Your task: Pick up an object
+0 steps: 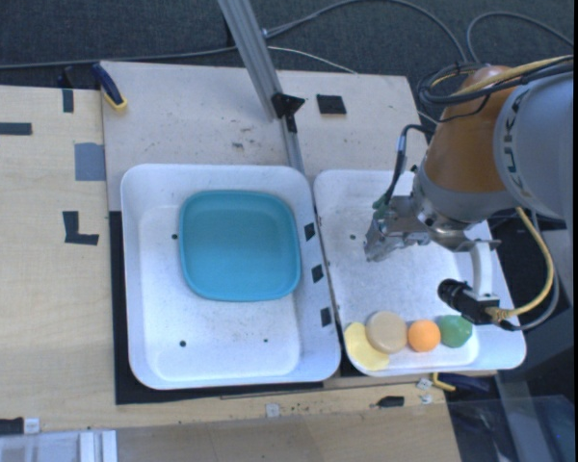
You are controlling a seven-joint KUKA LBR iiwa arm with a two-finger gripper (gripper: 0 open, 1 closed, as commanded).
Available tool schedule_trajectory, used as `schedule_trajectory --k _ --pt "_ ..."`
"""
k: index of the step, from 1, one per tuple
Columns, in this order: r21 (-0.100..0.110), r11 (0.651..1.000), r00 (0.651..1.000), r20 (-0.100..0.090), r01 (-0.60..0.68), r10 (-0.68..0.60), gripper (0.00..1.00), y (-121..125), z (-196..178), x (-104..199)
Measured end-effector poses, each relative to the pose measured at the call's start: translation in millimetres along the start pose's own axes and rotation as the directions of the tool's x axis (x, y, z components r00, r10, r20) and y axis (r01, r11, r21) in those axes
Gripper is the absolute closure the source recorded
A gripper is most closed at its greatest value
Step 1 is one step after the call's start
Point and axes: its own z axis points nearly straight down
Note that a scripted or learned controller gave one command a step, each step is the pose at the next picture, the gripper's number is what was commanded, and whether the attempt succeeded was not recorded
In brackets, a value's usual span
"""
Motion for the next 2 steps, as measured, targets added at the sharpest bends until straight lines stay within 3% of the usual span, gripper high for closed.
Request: schedule_trajectory --k 2 --pt "0.0 1.0 1.0 0.0 0.001 -0.001 1.0 -15.4 -10.2 106.4"
